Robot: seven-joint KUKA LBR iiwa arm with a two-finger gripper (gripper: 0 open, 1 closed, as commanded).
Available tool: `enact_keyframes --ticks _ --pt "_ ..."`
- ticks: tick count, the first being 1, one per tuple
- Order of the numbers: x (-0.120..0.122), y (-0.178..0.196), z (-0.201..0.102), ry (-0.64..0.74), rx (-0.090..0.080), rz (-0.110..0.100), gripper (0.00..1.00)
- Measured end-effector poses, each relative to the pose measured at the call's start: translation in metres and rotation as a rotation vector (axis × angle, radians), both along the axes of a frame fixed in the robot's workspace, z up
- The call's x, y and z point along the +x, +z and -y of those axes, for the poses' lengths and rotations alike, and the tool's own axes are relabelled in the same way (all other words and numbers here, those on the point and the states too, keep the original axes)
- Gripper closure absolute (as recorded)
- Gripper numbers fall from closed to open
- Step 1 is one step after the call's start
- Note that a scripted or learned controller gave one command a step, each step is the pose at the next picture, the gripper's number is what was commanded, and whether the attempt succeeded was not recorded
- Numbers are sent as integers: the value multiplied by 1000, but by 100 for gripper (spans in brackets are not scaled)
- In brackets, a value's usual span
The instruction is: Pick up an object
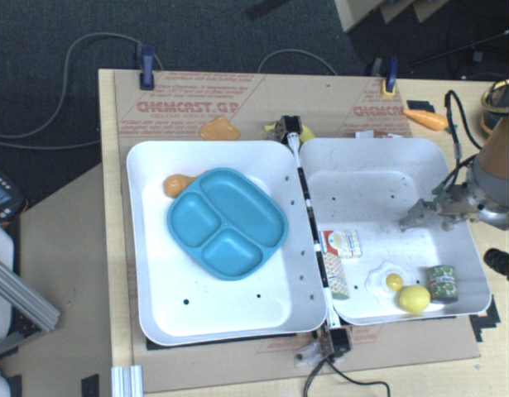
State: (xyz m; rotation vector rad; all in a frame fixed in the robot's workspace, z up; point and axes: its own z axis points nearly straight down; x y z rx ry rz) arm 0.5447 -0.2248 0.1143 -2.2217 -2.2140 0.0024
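From the camera above, we see two white bins side by side on the bench [113, 222]. The left bin [155, 304] carries a blue divided tray [227, 222], and an orange piece [177, 185] peeks out at the tray's upper left edge, touching it. The right bin [362, 180] holds a small printed packet [342, 241] near its left wall, a toy fried egg [388, 280] below that, a yellow lemon-like ball [415, 298] just beside the egg, and a small green can [441, 281] close to the ball's upper right.

The arm comes in from the right, and its end effector [420, 215] sits low over the right bin's right half, above the egg and ball and apart from them. We cannot tell how far the end effector is open, and we see nothing gripped in it.

On the bench beyond the bins lie an orange lump [218, 128] and a carrot-shaped toy [424, 119].
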Motion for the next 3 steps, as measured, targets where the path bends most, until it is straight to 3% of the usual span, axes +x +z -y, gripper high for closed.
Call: enact_keyframes --ticks 1,2,3 --pt "-68 -26 -5 3 6 -2 0" --pt "-65 -15 -4 3 -1 5 100" --pt "-65 -5 -4 3 -2 7 100"
